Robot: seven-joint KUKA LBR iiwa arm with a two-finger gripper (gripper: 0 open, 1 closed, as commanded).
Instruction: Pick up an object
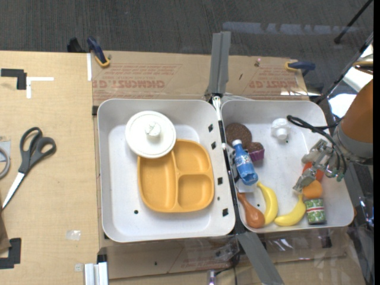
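Observation:
My gripper [309,171] reaches into the right bin [338,215] from the right and sits low by the bin's right wall. Directly under and in front of it lies an orange and red object [313,189], partly hidden by the gripper. A green can [316,211] stands just below that. A yellow banana [274,206] curves along the bin's front, next to a brown pear-shaped item [252,214]. A blue bottle [243,164], a purple cup [257,153], a brown round item [237,132] and a small white object [280,129] lie further left and back.
The left bin [113,177] holds a yellow divided plate [176,177] and a round white lid [151,134]. Scissors [29,153] lie on the bench at left. A black cable [309,125] loops over the right bin's back right corner.

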